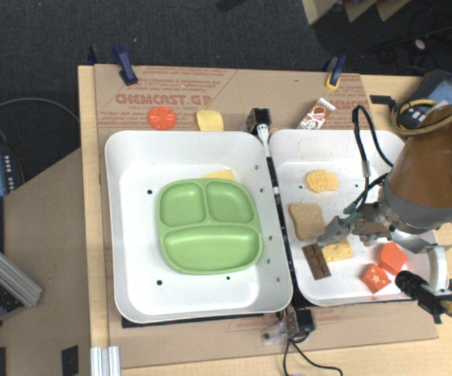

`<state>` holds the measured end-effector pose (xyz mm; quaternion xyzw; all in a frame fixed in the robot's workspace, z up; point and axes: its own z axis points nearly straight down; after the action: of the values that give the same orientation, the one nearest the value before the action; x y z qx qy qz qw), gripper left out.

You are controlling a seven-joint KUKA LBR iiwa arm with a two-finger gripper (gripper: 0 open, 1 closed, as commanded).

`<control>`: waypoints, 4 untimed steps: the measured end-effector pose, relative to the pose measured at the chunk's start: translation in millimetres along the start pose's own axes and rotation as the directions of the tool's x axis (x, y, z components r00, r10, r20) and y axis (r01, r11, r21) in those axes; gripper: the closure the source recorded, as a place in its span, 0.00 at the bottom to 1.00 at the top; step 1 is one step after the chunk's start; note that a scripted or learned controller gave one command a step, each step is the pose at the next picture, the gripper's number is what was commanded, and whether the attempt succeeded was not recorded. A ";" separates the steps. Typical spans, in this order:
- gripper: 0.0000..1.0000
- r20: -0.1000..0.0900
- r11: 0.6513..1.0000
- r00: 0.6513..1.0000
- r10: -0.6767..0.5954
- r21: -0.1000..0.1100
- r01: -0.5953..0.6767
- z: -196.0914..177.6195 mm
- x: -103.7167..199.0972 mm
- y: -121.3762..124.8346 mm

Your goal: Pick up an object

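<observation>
The right bin (288, 143) holds several small items: a round yellow cookie (321, 181), a tan slice of toast (307, 219), a brown chocolate bar (316, 261), a pale yellow block (338, 251) and two orange-red pieces (376, 277) (393, 256). My gripper (343, 225) hangs low over the middle of this bin. It is just above the yellow block and right of the toast. The wrist hides its tips, and nothing shows held in it.
The left bin (124, 210) carries a green divided plate (208, 224), with a yellow piece (219, 175) peeking out behind it. On the board behind the bins lie a red-orange item (161, 117), a yellow item (209, 121) and a small packet (316, 114). Black cables (363, 143) loop above the right bin.
</observation>
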<state>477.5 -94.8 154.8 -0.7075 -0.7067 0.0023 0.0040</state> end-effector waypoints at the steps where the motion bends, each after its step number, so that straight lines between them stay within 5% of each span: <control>1: 0.00 -0.002 1.000 1.000 0.002 -0.007 -0.002 72.2 -24.0 2.6; 2: 1.00 0.005 1.000 1.000 0.001 -0.018 -0.001 56.0 -25.5 5.0; 3: 1.00 0.010 1.000 1.000 0.004 -0.019 -0.004 -44.3 -94.4 2.2; 4: 1.00 -0.001 1.000 1.000 -0.007 -0.005 0.007 -9.8 -25.8 7.7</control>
<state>485.2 -120.6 164.5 -0.7052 -0.7090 0.0000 0.0027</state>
